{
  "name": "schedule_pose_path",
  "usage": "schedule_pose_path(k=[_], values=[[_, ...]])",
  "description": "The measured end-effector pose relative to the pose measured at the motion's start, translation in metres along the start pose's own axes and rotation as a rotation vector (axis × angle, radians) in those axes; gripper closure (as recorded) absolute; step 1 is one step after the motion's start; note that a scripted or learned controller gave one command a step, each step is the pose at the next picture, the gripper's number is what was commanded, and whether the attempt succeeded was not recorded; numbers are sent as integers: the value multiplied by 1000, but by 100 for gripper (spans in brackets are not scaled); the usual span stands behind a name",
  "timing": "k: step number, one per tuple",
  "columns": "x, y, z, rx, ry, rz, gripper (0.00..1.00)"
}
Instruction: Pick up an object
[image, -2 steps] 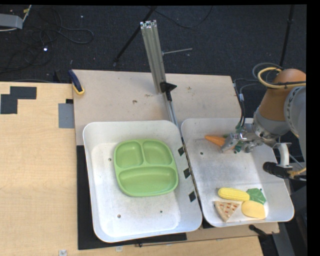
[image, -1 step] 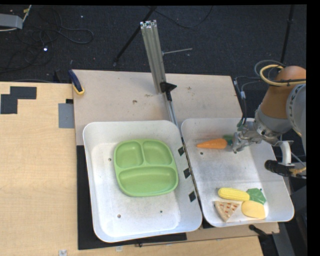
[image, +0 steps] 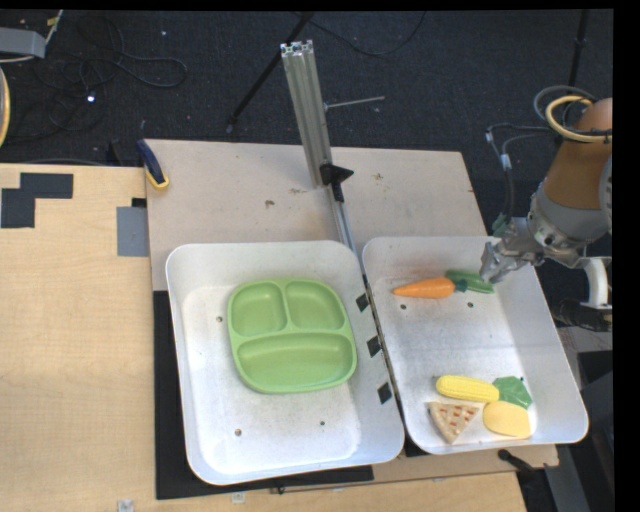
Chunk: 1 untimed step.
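Claw poised at the leafy end of a toy carrot in the right-hand bin.

The gripper is seen low over the far part of the right bin, right at the green top of the carrot, whose orange body stretches away from the claw toward the green divided plate in the left bin. Whether the claw is wide or narrow cannot be told. The carrot is judged to be light, rigid moulded plastic, smooth and somewhat slippery; a hold across the thicker orange middle is judged safer than on the thin leaves. Well nearer the camera than the claw, a corn cob, a pizza slice and a yellow piece are clustered.
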<state>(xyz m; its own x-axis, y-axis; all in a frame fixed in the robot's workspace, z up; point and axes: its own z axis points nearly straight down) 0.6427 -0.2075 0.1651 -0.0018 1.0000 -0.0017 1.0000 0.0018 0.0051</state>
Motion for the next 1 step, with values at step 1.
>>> schedule_pose_path(k=[1], values=[[-5,-3,-46,2,0,2,100]])
